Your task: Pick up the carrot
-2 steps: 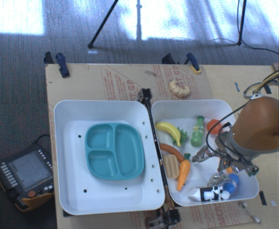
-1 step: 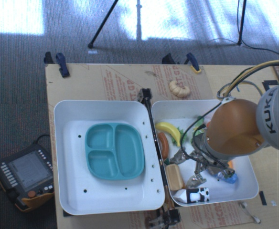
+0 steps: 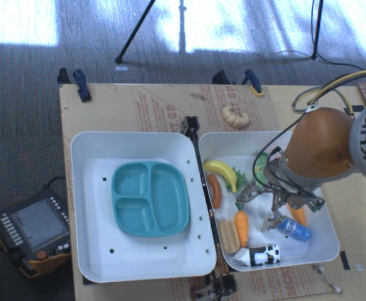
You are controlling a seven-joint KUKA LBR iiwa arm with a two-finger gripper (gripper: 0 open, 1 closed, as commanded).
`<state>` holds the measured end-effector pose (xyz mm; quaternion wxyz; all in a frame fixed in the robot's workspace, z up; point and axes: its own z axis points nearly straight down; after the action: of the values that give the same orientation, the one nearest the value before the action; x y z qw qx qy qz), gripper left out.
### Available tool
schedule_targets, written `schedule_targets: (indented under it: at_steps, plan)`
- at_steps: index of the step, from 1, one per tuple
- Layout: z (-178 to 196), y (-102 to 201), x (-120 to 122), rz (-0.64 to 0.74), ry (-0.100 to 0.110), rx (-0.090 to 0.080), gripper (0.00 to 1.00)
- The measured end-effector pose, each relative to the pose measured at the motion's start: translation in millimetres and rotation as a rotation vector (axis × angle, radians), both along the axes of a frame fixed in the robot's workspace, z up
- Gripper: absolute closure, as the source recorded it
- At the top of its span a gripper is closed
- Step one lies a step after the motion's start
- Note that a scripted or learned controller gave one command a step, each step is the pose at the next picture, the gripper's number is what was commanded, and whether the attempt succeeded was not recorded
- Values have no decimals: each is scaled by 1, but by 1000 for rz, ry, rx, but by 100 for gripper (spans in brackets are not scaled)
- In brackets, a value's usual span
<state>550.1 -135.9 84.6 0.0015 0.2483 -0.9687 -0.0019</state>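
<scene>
The orange carrot (image 3: 241, 227) lies in the right bin (image 3: 324, 253), pointing toward the front, between a tan bun (image 3: 228, 236) and a blue bottle (image 3: 294, 230). My gripper (image 3: 260, 208) hangs just above and to the right of the carrot's thick end. Its fingers are spread open, one fingertip (image 3: 246, 195) behind the carrot and the other to its right. Nothing is between them, and the carrot rests on the bin floor.
A banana (image 3: 222, 173), a red sausage (image 3: 214, 190), green leaves (image 3: 239, 179), a cow-patterned carton (image 3: 262, 254) and another orange piece (image 3: 299, 216) share the right bin. The left bin (image 3: 89, 231) holds a teal divided plate (image 3: 150, 198). A garlic bulb (image 3: 235, 116) sits on the bench behind.
</scene>
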Motion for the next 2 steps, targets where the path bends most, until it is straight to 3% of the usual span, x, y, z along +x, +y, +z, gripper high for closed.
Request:
schedule_targets:
  at_steps: [1, 2]
  plan:
    - [5, 56, -15, -73, 3, 0, 0]
    - [3, 51, -41, -173, -18, -2, 0]
